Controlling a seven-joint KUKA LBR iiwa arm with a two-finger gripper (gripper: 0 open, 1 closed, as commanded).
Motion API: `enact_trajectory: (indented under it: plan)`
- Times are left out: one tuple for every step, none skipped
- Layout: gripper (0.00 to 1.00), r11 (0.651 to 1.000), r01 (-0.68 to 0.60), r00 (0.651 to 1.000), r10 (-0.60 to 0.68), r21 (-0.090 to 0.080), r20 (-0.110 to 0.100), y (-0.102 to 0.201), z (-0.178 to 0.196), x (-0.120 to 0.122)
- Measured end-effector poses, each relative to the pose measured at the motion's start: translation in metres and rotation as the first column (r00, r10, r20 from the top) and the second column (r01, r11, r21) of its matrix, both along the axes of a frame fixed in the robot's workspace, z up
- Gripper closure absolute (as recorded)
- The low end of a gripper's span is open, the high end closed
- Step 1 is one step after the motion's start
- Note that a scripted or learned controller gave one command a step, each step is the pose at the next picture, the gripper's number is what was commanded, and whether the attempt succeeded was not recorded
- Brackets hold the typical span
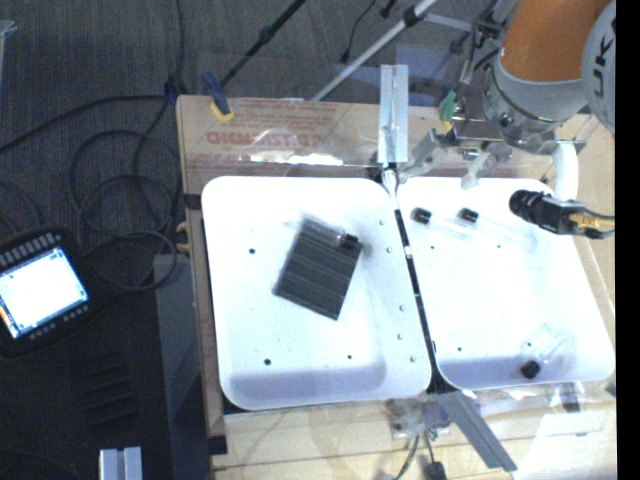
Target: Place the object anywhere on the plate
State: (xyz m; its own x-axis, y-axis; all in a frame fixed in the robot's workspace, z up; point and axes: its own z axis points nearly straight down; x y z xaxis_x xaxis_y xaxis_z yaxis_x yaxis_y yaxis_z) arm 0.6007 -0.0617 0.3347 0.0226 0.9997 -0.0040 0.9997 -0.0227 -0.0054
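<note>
A dark grey ribbed plate (316, 272) lies tilted in the left bin (250, 358). A small black object (347, 240) rests on the plate's far right corner. My gripper (452, 162) hangs over the far edge of the right bin (500, 298), up and to the right of the plate. It is open, its pale fingers (478, 171) spread apart with nothing between them. The orange band of the arm (545, 18) rises above it at the top right.
Two small black-capped pieces (421, 215) (467, 215) lie in the far part of the right bin, and another (530, 369) sits near its front right corner. A black cylinder with a cable (532, 206) juts out at the bin's right. A metal post (393, 118) stands between the bins.
</note>
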Motion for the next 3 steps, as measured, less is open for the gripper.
enact_trajectory:
  plan:
    - [0.00,0.996,-0.092,0.996,0.092,0.003,-0.001,0.023,-0.070,0.009]
    - [0.00,0.950,-0.312,0.950,0.312,0.003,0.001,0.085,-0.090,0.060]
    - [0.00,0.911,-0.413,0.911,0.413,0.003,0.001,0.049,-0.076,0.007]
